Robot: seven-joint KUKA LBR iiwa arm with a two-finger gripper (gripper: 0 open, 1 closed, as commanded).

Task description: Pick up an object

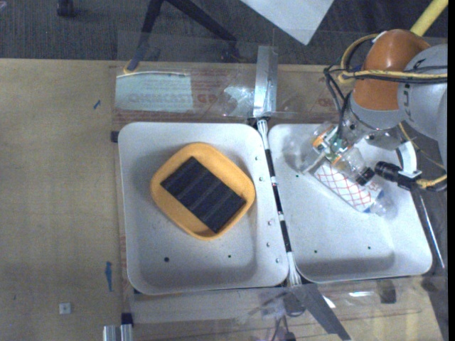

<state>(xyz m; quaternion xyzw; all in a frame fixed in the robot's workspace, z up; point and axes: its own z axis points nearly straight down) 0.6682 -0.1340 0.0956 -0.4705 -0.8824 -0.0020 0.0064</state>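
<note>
Camera view is showing the gripper hanging over the clear bottle's upper-left end. The bottle is lying slanted down-right. I cannot tell its grip.

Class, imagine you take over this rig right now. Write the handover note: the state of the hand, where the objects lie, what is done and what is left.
Hand: low in the right bin, at its upper part, over one end of a clear plastic bottle with a red-patterned label. Whether it grips the bottle cannot be told.
Objects: the bottle lies tilted on the right bin's floor. A yellow object with a dark ribbed top lies in the left bin, untouched.
Done: arm brought down to the bottle.
Left: confirm the grasp, then lift; nothing is visibly raised yet.
</note>
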